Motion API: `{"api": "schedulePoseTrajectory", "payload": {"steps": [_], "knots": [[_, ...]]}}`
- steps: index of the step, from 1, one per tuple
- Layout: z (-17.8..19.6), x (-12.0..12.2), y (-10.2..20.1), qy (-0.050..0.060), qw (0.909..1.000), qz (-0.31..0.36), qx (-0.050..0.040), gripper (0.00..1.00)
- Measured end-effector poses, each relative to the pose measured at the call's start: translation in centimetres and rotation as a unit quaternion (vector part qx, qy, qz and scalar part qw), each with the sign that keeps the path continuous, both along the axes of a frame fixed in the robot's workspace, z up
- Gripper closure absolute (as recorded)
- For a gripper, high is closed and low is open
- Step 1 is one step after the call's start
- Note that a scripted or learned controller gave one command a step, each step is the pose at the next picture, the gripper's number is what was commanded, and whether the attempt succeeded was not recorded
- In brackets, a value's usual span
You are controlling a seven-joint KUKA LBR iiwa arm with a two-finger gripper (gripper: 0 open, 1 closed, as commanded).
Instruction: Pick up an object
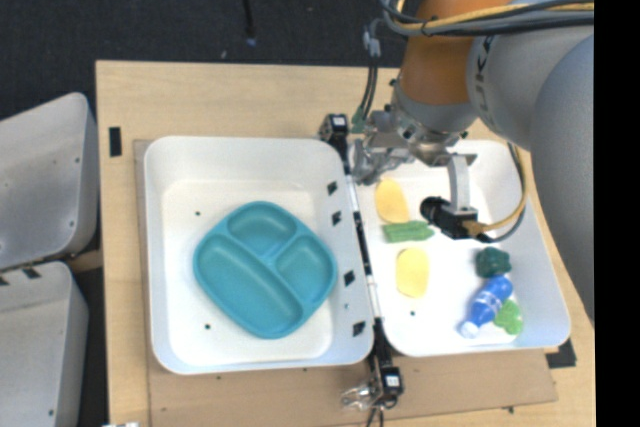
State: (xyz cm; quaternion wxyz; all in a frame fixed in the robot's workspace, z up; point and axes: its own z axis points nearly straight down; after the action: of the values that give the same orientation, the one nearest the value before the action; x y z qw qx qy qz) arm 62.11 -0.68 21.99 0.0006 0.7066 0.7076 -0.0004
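My gripper (383,158) hangs over the back left corner of the right bin (535,330), below the orange wrist band. Just in front of it lies a yellow oval piece (392,202), apart from the gripper. A flat green piece (407,232) sits right behind a second yellow piece (412,272). Toward the bin's front right are a dark teal lump (492,262), a blue bottle (485,305) and a light green piece (510,318). I see nothing held in the gripper.
The left bin (160,215) holds a teal divided plate (265,267). A ridge with black clips (357,245) separates the two bins. A black fitting with a cable (446,215) hangs from the arm over the right bin's middle.
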Motion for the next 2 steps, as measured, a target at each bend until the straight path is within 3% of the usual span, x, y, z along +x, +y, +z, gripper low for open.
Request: {"api": "schedulePoseTrajectory", "payload": {"steps": [2], "knots": [[2.6, -2.9, 9.3, 0.0, 1.0, 0.001, 0.0008, 1.0]]}}
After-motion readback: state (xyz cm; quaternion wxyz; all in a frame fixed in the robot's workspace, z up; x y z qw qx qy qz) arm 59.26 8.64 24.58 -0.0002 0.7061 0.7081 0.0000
